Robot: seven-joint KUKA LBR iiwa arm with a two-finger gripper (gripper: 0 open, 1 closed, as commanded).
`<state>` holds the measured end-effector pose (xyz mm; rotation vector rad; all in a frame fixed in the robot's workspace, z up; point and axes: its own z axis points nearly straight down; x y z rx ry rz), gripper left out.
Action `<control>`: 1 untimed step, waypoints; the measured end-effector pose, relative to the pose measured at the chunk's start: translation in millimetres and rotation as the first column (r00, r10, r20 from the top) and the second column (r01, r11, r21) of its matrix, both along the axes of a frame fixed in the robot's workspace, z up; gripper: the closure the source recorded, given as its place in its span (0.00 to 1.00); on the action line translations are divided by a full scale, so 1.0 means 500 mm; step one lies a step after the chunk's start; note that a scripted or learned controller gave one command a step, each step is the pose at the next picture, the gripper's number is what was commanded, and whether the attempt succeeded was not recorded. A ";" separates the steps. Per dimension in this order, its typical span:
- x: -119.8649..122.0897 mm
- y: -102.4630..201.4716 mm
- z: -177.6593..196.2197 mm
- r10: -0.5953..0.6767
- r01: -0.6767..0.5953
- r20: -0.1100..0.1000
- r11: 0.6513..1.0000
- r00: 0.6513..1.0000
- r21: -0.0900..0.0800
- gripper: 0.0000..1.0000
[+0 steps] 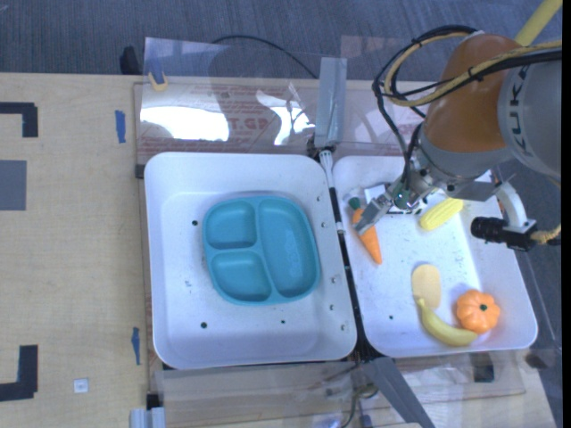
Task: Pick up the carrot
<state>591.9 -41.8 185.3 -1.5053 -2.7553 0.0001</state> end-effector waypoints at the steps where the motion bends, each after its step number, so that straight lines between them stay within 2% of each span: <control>1: -0.062 0.015 0.000 0.385 -0.385 0.001 0.923 0.923 0.001 0.00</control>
